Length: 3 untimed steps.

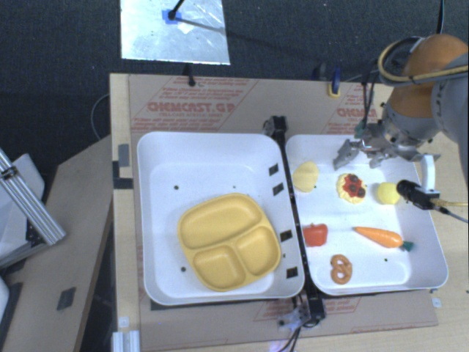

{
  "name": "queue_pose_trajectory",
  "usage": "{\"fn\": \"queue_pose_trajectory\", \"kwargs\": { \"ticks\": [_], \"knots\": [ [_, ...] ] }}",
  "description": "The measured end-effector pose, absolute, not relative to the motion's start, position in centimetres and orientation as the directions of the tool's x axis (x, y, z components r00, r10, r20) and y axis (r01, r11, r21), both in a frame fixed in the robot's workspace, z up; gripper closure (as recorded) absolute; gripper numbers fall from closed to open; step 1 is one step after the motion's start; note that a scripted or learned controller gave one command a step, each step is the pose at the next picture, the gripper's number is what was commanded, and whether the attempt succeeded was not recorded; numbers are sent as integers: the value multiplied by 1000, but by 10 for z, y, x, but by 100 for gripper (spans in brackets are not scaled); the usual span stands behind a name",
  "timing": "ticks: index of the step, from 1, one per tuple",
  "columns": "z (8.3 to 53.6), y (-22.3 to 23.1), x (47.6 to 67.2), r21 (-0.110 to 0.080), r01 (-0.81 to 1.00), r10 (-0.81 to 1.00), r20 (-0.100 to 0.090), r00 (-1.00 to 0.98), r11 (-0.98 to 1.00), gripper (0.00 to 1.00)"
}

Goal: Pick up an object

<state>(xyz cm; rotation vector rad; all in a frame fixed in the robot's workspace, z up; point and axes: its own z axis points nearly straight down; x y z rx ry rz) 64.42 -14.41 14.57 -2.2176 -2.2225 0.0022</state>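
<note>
Counter (220,97) bearing two bins: left bin (157,196) holds a yellow tray (229,240); right bin (429,259) holds the toys. Hand (360,152), released and grasping nothing, hangs over the right bin's far edge. Nearest target, the pizza (352,188), lies at six o'clock from it; carrot (378,236) lies farther, long axis three-to-nine.

Smooth, glossy white plastic bins (220,149); matt yellow plastic tray (229,240); shiny plastic carrot (379,236); bare wooden surface (80,196); crinkled metallic foil sheet (174,20); dark carpeted floor (51,42).
</note>
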Motion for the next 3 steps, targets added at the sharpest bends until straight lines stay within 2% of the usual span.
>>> {"fn": "queue_pose_trajectory", "kwargs": {
  "ticks": [1,2,3],
  "knots": [
    [83,-143,644,-2,1000,1000,0,-3,3,0],
    [98,-143,647,4,1000,1000,-1,-3,3,100],
    [163,-140,651,8,1000,1000,-1,-5,5,100]
  ]
}}
